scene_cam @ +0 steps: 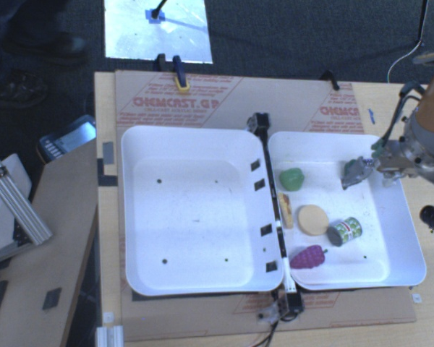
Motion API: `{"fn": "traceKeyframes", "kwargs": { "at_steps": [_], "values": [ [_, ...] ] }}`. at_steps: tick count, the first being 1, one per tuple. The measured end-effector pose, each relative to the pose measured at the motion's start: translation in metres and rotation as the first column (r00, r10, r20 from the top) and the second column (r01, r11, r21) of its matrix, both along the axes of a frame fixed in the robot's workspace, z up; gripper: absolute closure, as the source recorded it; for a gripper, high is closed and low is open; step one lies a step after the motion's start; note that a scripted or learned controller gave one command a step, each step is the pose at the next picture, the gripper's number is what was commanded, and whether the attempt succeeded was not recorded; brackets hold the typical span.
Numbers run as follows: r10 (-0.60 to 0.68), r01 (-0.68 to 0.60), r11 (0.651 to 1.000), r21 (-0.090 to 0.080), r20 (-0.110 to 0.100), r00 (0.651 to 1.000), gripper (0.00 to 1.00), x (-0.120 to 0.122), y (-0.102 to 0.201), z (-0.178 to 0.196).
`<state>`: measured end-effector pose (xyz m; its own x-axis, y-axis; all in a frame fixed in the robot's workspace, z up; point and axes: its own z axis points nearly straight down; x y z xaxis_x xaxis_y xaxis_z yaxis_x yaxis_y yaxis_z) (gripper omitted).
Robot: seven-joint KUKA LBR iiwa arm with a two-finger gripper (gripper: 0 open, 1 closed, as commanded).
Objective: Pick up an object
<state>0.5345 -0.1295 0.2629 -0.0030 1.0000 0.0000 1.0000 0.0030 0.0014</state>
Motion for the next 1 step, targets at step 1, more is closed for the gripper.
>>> {"fn": "traceKeyframes", "kwargs": {
  "at_steps": [1],
  "values": [
    [0.011,-0.011,1.0,0.004,-0.001,1.0,0.0,0.0241,0.1016,-0.0251]
  ]
}}
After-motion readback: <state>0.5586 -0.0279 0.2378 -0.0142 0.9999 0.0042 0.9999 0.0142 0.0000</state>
